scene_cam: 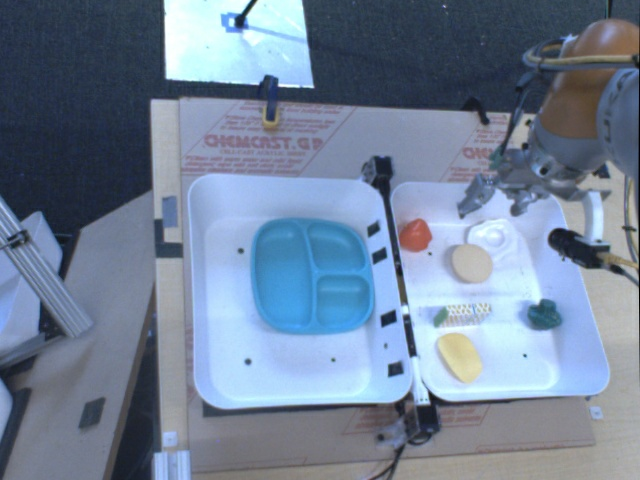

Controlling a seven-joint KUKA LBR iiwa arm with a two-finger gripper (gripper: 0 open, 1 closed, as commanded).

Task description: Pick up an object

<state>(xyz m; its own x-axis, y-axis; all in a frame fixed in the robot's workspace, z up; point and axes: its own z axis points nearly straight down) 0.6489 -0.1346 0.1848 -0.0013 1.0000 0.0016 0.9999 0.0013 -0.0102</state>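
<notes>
My gripper [497, 200] hangs open above the far edge of the right bin [575, 368], its two grey fingers spread with nothing between them. Just below it lies a white ring-shaped piece [491, 236], and a tan round object [471, 263] touches that piece's near side. A red object [415, 234] sits to the left near the divider. Nearer the front lie a small corn-like piece with a green end [461, 313], a yellow oval object [460, 356] and a dark teal object [544, 314].
The left bin [215, 368] holds a blue divided plate [310, 274]. A black clamp strip [392, 268] runs between the bins. A black cable fitting [575, 248] lies over the right bin's right wall. The grey arm with its orange band [590, 78] stands at the upper right.
</notes>
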